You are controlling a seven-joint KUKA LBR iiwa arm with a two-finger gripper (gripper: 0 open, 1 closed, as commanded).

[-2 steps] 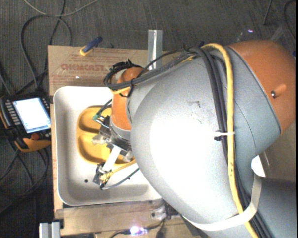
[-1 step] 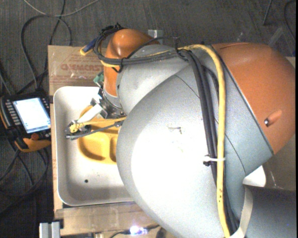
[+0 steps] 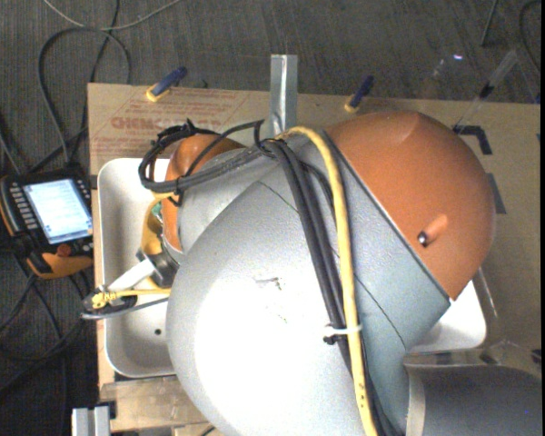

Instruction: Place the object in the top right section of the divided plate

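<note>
Arm: we see the grey KUKA arm (image 3: 282, 334) very close to the camera, reaching from the right edge of the tabletop toward the left bin. Its bulk covers most of both bins.

Orange band: a broad orange section (image 3: 418, 189) sits over the far right part of the tabletop, above the right bin (image 3: 463, 330), of which a white corner peeks out.

Cables: a black bundle and a yellow hose (image 3: 341, 243) run along the arm's top and loop near the far edge of the left bin.

Left bin: the white left bin (image 3: 118, 243) shows its left wall and near-left corner; the rest lies under the arm.

Tool: the tool (image 3: 159, 262) is hidden behind the arm's wrist over the left bin, and we cannot tell how it stands, apart or together.

Task's thing: we cannot pick out the object for certain. A yellow and white item (image 3: 118, 296) lies on the left bin's floor near its left wall, just beside the wrist; it may be it.

Divided plate: an orange-yellow curved edge (image 3: 153, 230) shows under the wrist; whether it is the plate, we cannot say.

Key relation: we judge the yellow item lies to the left of the wrist, its long axis running roughly left to right.

Pendant: a lit handheld screen (image 3: 54, 209) rests on the floor beyond the left edge.
</note>
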